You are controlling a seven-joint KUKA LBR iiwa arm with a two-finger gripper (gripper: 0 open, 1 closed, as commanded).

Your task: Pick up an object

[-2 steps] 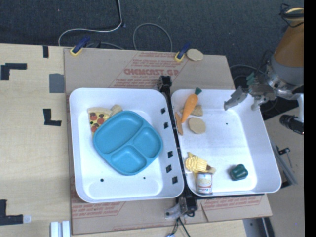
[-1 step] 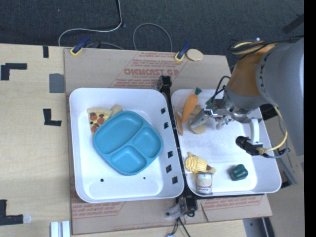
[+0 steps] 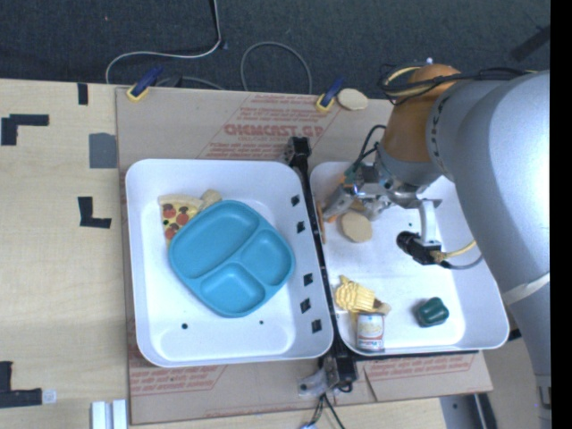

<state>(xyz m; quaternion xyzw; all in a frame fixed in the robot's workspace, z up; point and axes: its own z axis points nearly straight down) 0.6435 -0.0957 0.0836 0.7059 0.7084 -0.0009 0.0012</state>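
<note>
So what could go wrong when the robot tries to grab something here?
The gripper sits by the round tan piece near the right bin's left wall; a finger might hit that wall or push the piece away. The can and yellow toy lie close together, so grabbing one could bump the other. The green piece looks small and might slip.

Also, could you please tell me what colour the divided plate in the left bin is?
The divided plate is light blue, seen clearly in the camera view.

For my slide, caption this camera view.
Gripper lowered over a tan round piece in the right bin; blue plate left.
</note>
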